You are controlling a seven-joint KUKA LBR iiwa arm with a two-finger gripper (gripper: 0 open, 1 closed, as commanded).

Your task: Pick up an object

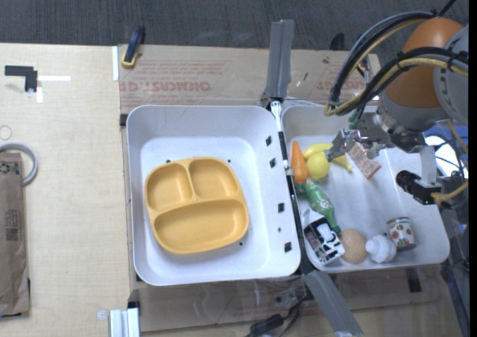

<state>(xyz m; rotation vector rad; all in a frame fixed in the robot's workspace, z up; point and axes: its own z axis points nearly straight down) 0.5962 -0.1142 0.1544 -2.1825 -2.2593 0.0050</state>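
The right bin [428, 253] holds several objects. An orange carrot [298, 162] lies by its left wall, beside a yellow lemon [317, 167] and a banana [333, 153]. A green bottle [320, 201] lies below them, then a black-and-white box [323, 239], a tan ball [353, 245], a white object [381, 247] and a small printed can [400, 232]. My gripper [349, 143] hangs low over the bin's upper middle, right at the banana's end. A small red-and-white packet [365, 160] sits just under it; I cannot tell whether it is held.
The left bin [141, 142] carries a yellow divided plate [197, 205]. A grey divider post [279, 60] rises between the bins at the back. The arm's cables [373, 52] and orange band [428, 60] crowd the right bin's upper right. A brown bag [11, 231] lies at far left.
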